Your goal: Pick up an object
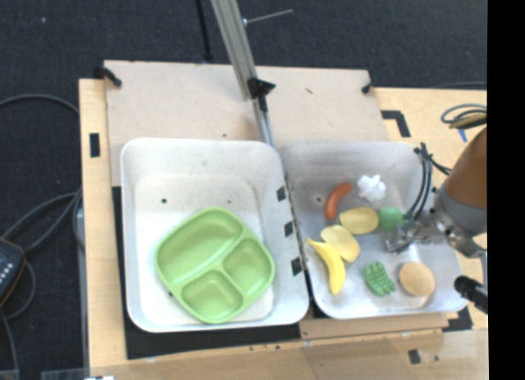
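Over the right bin (321,161) our gripper (399,240) — grip unreadable — we should centre squarely on the green piece (390,216).

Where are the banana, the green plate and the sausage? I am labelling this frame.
banana (331,265): camera view, middle of its curved body.
green plate (215,265): camera view, ridge where its compartments meet.
sausage (336,199): camera view, middle of its length.

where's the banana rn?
Right bin, lower-left part: the banana lies just below a pale yellow piece, left of the green ridged toy.
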`<state>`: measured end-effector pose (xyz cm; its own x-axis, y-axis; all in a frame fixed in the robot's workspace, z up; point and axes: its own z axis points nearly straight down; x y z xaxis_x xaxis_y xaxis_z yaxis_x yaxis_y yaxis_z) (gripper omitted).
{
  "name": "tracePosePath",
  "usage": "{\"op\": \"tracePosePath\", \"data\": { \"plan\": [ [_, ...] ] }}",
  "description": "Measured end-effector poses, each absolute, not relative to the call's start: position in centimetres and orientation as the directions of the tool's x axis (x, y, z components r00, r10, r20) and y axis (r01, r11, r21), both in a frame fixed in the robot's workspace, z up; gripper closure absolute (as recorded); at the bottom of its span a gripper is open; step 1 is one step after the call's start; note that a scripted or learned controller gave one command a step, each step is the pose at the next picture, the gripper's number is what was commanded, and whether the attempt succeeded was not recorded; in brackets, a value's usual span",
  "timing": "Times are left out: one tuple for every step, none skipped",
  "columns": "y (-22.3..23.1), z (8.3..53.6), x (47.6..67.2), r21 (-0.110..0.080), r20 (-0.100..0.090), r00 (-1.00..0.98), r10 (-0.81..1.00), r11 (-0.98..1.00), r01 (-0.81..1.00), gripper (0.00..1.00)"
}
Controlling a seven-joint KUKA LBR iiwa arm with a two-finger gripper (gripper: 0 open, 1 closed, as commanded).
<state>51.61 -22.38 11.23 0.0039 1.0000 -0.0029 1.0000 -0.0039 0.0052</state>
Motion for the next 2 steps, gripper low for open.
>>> {"op": "tracePosePath", "data": {
  "plan": [
    [-22.8,15.7,52.3,0.007,-0.003,-0.003,1.0,0.003,1.0,1.0],
    [-22.7,20.2,52.1,0.007,-0.003,-0.004,1.0,0.004,1.0,1.0]
  ]
}}
